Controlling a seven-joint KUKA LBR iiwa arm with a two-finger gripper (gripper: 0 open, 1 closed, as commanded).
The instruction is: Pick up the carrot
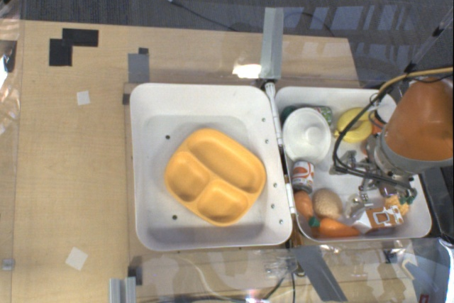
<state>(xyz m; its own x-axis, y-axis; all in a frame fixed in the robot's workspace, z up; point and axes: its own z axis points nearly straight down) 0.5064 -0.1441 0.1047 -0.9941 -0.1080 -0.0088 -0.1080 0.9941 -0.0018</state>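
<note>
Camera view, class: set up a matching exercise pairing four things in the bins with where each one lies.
Things:
1. yellow divided plate
2. carrot
3. white bowl
4. small can

Places:
A. near edge of the right bin
B. far part of the right bin
C. left bin
D. right bin, just in front of the bowl

Pairs: 1-C, 2-A, 3-B, 4-D

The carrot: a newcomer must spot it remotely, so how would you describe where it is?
Look in the right bin, along its near wall. The carrot lies there, just in front of a tan potato-like piece. It alone is long, orange and tapered.
</note>
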